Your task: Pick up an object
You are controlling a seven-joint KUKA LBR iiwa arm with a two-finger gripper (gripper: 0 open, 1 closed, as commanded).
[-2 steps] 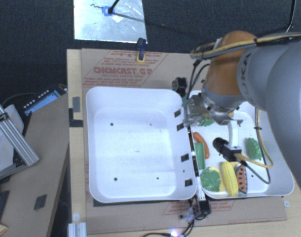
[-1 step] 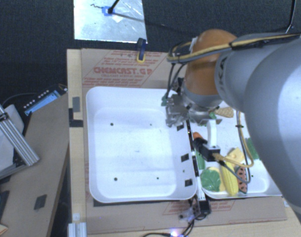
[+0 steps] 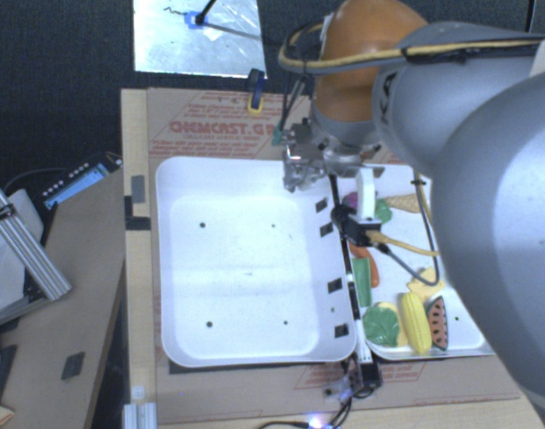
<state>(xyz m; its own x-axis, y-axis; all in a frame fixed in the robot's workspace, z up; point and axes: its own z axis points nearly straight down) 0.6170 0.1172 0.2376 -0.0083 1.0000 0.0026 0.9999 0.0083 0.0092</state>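
The claw hangs over the left bin's far corner; whether spread or pinched, I cannot tell. Pickable toys, corn included, crowd the right bin, nearer than it.

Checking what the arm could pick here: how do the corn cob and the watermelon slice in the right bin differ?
The corn cob is yellow all over and long, a ridged cylinder; the watermelon slice is red with dark seeds and a green rind, and looks flatter and wedge-like. The corn cob lies on the side nearer the left bin, the watermelon slice just beyond it toward the outer wall. Both lie side by side at the near end of the right bin.
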